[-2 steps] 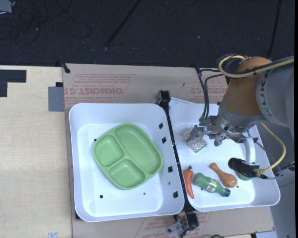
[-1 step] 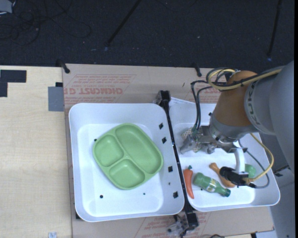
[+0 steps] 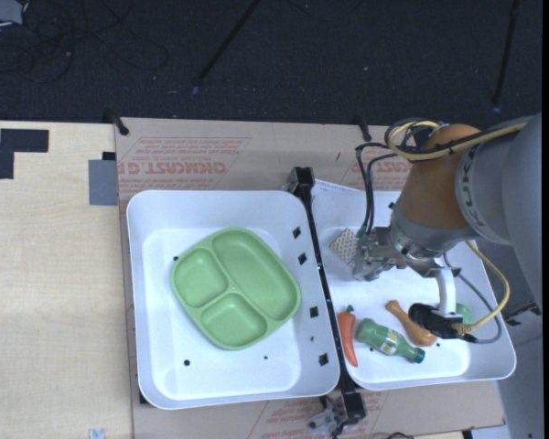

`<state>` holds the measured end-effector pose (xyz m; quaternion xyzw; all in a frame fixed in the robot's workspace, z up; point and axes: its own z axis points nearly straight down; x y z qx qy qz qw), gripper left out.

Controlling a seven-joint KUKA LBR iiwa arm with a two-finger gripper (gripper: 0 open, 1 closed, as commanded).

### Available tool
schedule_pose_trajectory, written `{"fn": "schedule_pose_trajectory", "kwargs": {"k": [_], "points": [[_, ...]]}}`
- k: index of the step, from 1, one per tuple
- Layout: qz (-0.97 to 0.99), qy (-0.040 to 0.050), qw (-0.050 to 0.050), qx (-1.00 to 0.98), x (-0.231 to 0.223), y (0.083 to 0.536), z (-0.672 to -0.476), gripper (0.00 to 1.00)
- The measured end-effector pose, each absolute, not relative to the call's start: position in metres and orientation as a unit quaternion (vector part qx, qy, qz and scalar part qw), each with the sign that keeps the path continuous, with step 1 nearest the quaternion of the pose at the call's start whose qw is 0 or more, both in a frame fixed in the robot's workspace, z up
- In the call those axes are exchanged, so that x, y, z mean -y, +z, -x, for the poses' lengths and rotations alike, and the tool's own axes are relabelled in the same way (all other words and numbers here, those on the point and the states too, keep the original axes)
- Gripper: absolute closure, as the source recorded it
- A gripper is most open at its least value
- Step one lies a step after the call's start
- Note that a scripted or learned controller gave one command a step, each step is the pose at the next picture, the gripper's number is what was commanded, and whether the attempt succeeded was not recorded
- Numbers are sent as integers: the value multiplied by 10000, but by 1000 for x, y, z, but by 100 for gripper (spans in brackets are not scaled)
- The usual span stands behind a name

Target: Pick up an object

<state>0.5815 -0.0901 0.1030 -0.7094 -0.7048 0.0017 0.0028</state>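
Since I cannot tell the gripper's [image 3: 373, 262] state, I'd center squarely over the green bottle [image 3: 390, 340] before descending.

arm [image 3: 508, 176] grey | orange band [image 3: 435, 186] | yellow + black cables | hand [image 3: 375, 256] grey metal

Hidden under the wrist

The gripper [image 3: 377, 262] is too small to read, and the arm [image 3: 476, 190] covers the right bin's [image 3: 494, 364] far wall.

Wooden bench [image 3: 46, 282], cardboard sheet [image 3: 210, 154], seemingly two white bins [image 3: 156, 218]
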Motion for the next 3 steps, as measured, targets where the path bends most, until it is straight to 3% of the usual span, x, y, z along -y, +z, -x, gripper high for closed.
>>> {"fn": "schedule_pose_trajectory", "kwargs": {"k": [3], "points": [[7069,-7,-8,7073,93,234,-584,100]]}}
